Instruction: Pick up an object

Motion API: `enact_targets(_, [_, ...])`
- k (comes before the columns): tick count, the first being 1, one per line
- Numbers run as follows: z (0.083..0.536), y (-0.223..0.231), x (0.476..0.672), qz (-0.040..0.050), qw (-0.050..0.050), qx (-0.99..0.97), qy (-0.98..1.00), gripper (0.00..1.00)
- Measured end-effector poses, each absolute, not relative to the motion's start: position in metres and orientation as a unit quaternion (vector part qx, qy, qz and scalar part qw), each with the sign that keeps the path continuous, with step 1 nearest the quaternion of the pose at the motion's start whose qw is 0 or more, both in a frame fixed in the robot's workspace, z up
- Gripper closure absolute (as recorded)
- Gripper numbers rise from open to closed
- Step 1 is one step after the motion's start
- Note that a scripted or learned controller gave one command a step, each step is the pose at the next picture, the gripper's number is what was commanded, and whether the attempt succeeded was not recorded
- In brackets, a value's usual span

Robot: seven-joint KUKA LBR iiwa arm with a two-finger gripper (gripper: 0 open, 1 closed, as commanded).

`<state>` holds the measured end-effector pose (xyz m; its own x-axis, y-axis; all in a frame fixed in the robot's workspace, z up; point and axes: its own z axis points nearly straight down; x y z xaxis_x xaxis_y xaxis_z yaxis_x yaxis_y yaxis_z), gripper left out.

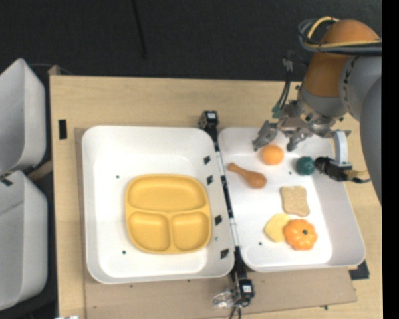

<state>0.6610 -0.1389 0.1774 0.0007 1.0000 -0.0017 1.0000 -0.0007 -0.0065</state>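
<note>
On the bench, 2 white bins side by side: left bin with a yellow tray, right bin with 6 small things. Over the right bin's far end, the arm, reaching in from the right.

Below the wrist, the gripper: released, fingers spread wide, nothing between them. Hovering low at the far end of the right bin.

Loose in that bin, biggest first:
- pumpkin, near side, touching a yellow piece on its left
- bread, just far of those 2
- drumstick, left, close to the wall between the bins
- orange, just near of the spread fingers, closer to the left 1
- teal ball, right of the orange, apart from it

Likeliest target, judging by position: the orange. Not yet grasped.

Possible failures from here:
1. Closing off-centre. Orange not squarely between the fingers, so a squeeze on air or a glancing pinch.
2. Rolling. Round and probably smooth, so a touch from 1 finger first could push it toward the drumstick or the teal ball.
3. Squirting out. Pinch above the widest part, and out it pops on closing or lifting.
4. Striking the bin floor on a deep descent.
</note>
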Motion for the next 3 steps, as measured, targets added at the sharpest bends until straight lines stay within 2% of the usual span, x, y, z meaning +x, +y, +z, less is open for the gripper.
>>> enact_targets(1, [0.130, -0.137, 0.670, 0.0013, 0.000, -0.706, -0.708, 0.00])
enact_targets(2, [0.100, -0.138, 0.670, 0.0012, -0.001, -0.706, -0.708, 0.00])
enact_targets(3, [0.113, -0.139, 0.671, 0.0000, -0.003, -0.706, -0.709, 1.00])
